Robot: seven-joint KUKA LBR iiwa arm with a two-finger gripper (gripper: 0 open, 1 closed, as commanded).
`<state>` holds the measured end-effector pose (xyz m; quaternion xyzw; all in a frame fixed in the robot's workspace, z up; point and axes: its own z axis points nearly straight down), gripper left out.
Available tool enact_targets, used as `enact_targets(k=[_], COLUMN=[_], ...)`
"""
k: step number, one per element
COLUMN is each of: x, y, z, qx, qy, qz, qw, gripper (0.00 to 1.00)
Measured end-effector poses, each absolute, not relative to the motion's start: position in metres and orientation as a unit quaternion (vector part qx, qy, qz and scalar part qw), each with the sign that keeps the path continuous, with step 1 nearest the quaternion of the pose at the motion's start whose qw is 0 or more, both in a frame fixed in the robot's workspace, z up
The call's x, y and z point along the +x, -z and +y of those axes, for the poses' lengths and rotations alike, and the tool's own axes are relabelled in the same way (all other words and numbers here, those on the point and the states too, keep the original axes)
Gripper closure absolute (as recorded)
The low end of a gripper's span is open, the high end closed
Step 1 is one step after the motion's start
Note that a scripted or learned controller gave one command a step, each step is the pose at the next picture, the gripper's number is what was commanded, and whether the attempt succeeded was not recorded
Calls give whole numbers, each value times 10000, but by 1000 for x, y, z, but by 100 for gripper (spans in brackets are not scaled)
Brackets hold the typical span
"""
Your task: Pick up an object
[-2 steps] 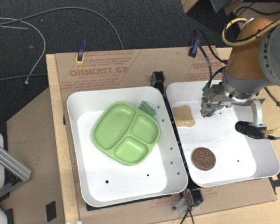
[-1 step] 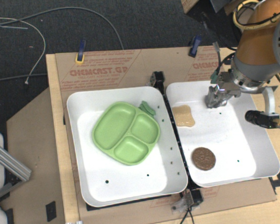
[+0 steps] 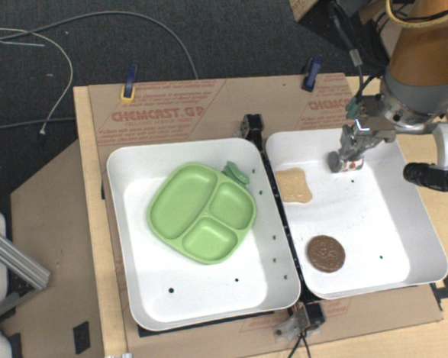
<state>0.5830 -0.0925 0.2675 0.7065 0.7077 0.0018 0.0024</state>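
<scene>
From where I stand, the arm [image 3: 422, 53] comes in at the upper right of the frame, its orange band above the grey wrist, and the claw [image 3: 347, 158] hangs low over the upper part of the right bin [image 3: 411, 230]. Whether the claw is apart or together I cannot tell from here, and nothing shows between its tips.

In that right bin, a pale tan flat piece [image 3: 293, 185] lies near the left wall, just to the left of the claw and apart from it. Lower down, toward the bottom middle of the same bin, sits a round brown disc [image 3: 325, 253], well clear of the claw.

The left bin [image 3: 136, 242] holds a green divided plate [image 3: 202, 212] with three compartments, lying tilted in the middle of the bin. A small dark green object [image 3: 237, 173] touches the plate's upper right rim.

Both bins rest side by side on a brown cardboard sheet [image 3: 203, 103] covering the bench, held by two blue clamps [image 3: 130, 81] at the top edge. Grey cables [image 3: 54, 48] trail across the dark floor at the upper left
</scene>
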Motion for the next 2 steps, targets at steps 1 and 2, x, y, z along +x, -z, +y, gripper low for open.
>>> enact_targets(k=[1,2], x=[585,583], y=[-248,-233], z=[-40,10], qx=[7051,7050], qy=[2,5], qz=[7091,7092], qw=[-22,-26], gripper=[100,100])
